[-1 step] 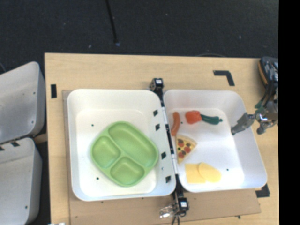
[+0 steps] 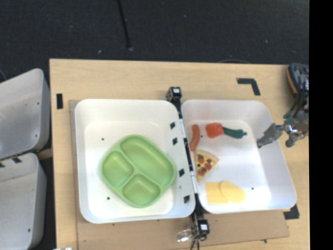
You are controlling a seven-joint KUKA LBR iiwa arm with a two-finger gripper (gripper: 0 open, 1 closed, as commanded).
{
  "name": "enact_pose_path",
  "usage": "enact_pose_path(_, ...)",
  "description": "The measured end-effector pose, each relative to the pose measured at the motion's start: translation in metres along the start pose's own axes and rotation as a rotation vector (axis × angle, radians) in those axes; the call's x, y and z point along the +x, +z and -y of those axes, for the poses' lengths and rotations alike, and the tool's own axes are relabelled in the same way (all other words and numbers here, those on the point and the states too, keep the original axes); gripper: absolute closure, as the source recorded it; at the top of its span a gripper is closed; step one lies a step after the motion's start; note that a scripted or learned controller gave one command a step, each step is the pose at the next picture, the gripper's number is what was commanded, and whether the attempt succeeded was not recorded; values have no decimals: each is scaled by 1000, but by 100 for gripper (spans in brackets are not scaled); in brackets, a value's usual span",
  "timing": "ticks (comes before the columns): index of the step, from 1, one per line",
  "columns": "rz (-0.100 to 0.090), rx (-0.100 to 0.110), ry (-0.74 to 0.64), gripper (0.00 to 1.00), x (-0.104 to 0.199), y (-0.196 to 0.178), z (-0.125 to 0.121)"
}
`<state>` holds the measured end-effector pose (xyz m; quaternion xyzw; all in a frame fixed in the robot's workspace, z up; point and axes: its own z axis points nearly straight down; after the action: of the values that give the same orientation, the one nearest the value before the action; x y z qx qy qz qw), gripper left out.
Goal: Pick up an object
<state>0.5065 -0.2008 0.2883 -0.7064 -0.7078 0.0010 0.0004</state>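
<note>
The right bin (image 2: 270, 186) holds several toy foods. Near its far left side lies a red pepper with a green stem (image 2: 214, 130), and an orange-red sausage (image 2: 194, 136) rests against the left wall. A pizza slice (image 2: 204, 163) sits just below them. Yellow cheese pieces (image 2: 225, 192) lie near the front. My gripper (image 2: 281, 133) hangs over the right bin's right rim, well to the right of the pepper, with nothing seen in it. The arm is cut off by the view's edge.
The left bin (image 2: 83, 139) carries a green divided plate (image 2: 138, 170). Small black clips (image 2: 174, 93) mark the seam between the two bins. Bare wooden bench (image 2: 156, 77) lies behind both bins, and white chairs (image 2: 21, 119) stand at the left.
</note>
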Motion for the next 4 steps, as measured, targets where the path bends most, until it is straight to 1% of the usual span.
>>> enact_pose_path(1,-1,5,2,0,-1,45,-3)
enact_pose_path(2,-1,4,2,0,-3,90,-2)
enact_pose_path(3,-2,5,5,0,-2,150,-10)
enact_pose_path(4,-1,2,8,100,-3,139,-12)
